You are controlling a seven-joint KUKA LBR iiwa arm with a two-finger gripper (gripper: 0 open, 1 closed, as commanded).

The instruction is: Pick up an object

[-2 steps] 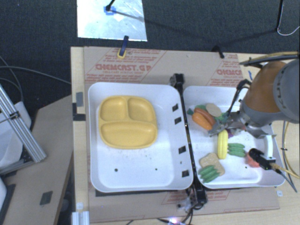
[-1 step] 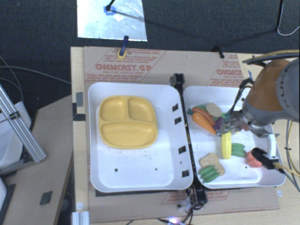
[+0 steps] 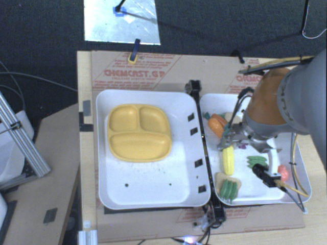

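Note:
The right bin (image 3: 301, 185) holds several toy foods. A yellow corn cob (image 3: 228, 160) lies upright near the bin's left wall. An orange carrot (image 3: 217, 124) sits above it. A green bundle on a tan piece (image 3: 229, 188) rests at the front. A green pod (image 3: 257, 161) and a small red piece (image 3: 283, 174) lie further right. My gripper (image 3: 229, 141) hangs low over the bin, just above the top end of the corn and below the carrot. The arm's grey body hides the bin's upper right part.
The left bin (image 3: 153, 193) carries a yellow divided plate (image 3: 139, 132) in its upper half. A black divider (image 3: 203, 152) with clips runs between the bins. Cables trail along the right bin's right rim. A metal frame stands off the bench at far left.

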